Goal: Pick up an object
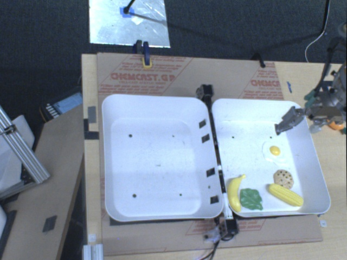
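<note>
Lying in the right bin [312, 145], front half: fried egg [274, 150], cookie [283, 178], corn cob [286, 195], banana [235, 192], green leaf [251, 199]. Leaf touches banana; cookie sits just above corn; egg lies apart, farther back. Gripper [283, 124] hovers above the egg near the bin's rear right, nothing seen between its fingers; whether they are spread or closed cannot be told. Arm cut off at right edge. Left bin [108, 145] adjoins.

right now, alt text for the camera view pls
A gripper hangs over the right bin, which holds a fried egg, cookie, corn cob, banana and green leaf. The left bin sits beside it.
</note>
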`<state>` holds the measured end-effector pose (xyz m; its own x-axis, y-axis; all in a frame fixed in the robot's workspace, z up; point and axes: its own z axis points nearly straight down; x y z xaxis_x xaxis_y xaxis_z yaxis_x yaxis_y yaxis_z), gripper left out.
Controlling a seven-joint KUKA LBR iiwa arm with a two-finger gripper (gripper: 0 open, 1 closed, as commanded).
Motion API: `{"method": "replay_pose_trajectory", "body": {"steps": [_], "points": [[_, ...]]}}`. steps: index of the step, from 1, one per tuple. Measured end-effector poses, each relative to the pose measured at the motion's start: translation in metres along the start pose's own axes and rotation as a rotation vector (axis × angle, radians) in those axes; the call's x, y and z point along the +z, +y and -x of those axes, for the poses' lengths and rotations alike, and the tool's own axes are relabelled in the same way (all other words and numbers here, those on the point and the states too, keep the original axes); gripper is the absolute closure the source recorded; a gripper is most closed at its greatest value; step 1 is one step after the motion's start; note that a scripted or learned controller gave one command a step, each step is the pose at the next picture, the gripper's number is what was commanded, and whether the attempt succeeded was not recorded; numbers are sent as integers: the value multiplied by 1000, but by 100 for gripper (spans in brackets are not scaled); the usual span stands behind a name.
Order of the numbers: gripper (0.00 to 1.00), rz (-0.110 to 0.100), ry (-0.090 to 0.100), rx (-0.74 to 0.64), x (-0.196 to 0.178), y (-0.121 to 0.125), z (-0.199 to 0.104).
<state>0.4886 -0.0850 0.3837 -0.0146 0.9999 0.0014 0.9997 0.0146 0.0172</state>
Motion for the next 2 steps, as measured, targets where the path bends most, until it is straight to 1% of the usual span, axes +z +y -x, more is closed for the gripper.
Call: {"method": "replay_pose_trajectory", "body": {"steps": [1,2], "points": [[0,1,-2,5,-119,5,-42],[0,-10,-1,7,-154,2,-65]]}}
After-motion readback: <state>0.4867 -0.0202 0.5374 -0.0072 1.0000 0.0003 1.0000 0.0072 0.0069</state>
